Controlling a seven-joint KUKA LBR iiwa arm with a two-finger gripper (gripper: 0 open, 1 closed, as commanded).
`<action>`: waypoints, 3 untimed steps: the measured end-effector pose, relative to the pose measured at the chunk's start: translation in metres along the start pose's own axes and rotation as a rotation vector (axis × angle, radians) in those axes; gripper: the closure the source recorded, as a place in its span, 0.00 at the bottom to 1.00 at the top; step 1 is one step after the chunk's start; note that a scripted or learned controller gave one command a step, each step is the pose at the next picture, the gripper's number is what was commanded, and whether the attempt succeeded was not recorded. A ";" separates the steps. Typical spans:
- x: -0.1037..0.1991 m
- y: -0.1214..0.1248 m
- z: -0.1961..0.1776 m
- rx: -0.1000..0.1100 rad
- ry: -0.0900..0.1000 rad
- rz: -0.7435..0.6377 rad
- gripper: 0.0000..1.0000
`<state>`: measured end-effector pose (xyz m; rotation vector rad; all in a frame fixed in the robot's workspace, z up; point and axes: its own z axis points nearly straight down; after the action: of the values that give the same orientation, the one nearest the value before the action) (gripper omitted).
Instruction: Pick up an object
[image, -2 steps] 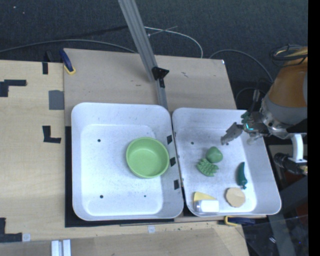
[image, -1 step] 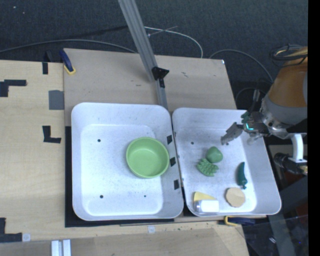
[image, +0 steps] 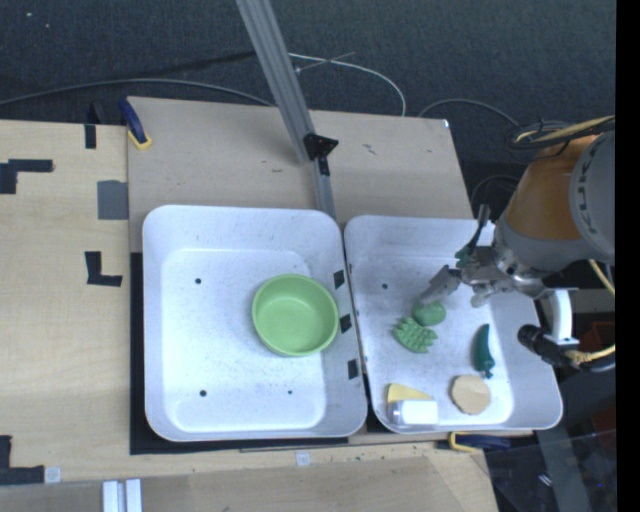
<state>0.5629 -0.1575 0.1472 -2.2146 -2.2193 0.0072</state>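
Bowl (image: 294, 315) in left bin (image: 170, 300) (other objects in right bin (image: 530, 400)).

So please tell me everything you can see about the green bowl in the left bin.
The green bowl is round, pale lime green, plain and smooth, and looks like plastic. It stands upright with its opening up and nothing visible inside. It rests on the floor of the left bin, right of centre, near the wall shared with the other bin. Nothing else touches it.

Arm (image: 560, 205) came in from the right, wrist bent low, gripper (image: 436, 296) angled down-left; too blurry to judge the grip.
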 end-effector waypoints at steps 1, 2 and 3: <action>0.001 -0.002 0.054 0.000 0.000 0.001 0.00; 0.001 0.000 0.041 -0.004 -0.001 -0.001 1.00; 0.005 -0.007 -0.017 -0.011 -0.002 0.000 1.00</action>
<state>0.5565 -0.1520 0.1647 -2.2217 -2.2258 -0.0027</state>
